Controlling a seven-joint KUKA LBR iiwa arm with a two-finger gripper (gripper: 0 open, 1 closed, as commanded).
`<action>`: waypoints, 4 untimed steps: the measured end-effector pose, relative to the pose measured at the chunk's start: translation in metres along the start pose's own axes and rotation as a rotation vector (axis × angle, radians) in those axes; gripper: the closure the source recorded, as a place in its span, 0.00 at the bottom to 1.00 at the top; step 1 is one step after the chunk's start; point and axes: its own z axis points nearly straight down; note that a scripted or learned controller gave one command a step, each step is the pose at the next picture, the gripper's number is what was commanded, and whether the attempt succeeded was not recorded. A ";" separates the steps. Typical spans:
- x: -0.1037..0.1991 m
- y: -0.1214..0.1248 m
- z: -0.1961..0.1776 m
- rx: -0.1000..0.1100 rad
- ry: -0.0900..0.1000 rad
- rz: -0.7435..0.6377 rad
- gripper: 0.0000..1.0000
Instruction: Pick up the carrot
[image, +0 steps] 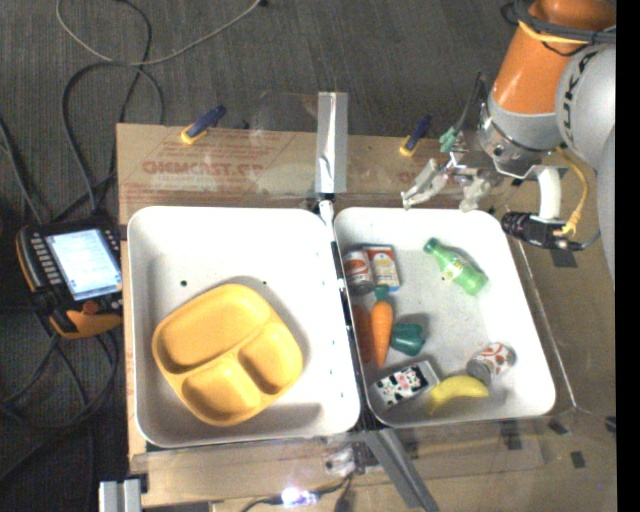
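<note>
Nearest me in the right bin (522, 300) I see a banana (459, 391) beside a patterned black-and-white carton (407, 381) and a small can (492, 358). Just beyond lies the carrot (381, 329), lengthwise near the bin's left wall, green top pointing away, with a teal block (408, 336) just to its right. Further back are two small cans (371, 268) and a green bottle (455, 264). The left bin (160, 240) holds a yellow divided plate (228, 351). The gripper (444, 190) hovers past the right bin's far rim, fingers spread apart, holding nothing.
</note>
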 end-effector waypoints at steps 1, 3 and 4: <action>0.038 -0.104 0.076 0.002 0.001 -0.149 0.00; 0.023 -0.096 0.077 0.000 -0.001 -0.109 0.00; 0.015 -0.131 0.166 -0.003 -0.001 -0.142 0.00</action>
